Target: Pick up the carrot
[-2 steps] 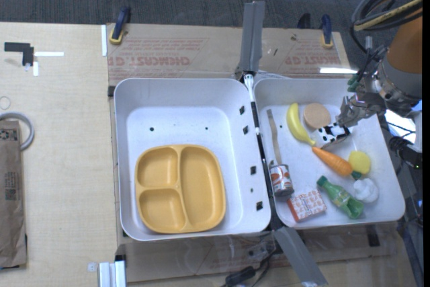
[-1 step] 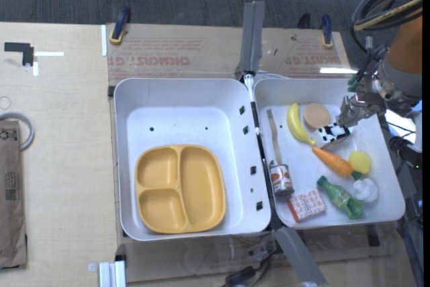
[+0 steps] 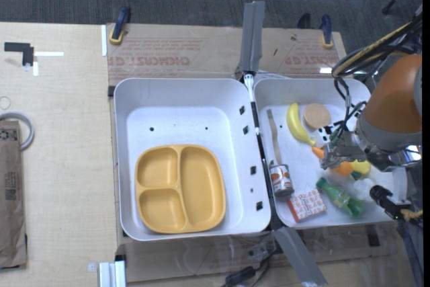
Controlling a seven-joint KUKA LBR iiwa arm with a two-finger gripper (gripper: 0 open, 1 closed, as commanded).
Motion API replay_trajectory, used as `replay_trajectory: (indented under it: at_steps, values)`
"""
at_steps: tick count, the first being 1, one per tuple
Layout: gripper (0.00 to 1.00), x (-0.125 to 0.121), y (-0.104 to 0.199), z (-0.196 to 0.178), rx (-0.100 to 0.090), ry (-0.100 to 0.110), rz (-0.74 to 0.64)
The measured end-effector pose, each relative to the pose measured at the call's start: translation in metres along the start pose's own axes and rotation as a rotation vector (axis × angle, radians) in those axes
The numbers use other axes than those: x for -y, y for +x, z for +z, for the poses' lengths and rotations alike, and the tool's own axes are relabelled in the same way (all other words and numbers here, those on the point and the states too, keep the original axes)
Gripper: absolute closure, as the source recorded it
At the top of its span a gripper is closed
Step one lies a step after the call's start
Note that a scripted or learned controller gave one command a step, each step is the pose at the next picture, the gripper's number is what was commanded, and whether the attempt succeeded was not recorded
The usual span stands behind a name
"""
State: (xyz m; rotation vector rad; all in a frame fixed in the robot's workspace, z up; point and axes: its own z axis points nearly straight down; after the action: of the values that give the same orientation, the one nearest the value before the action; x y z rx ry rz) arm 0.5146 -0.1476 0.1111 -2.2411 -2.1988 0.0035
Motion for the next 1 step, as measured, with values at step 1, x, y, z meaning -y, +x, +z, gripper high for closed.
replay_trajectory:
  at_steps: [1]
  values:
    - [0.00, -0.0322, -0.0620, -0.0080, 0.001, -0.004, -0.203]
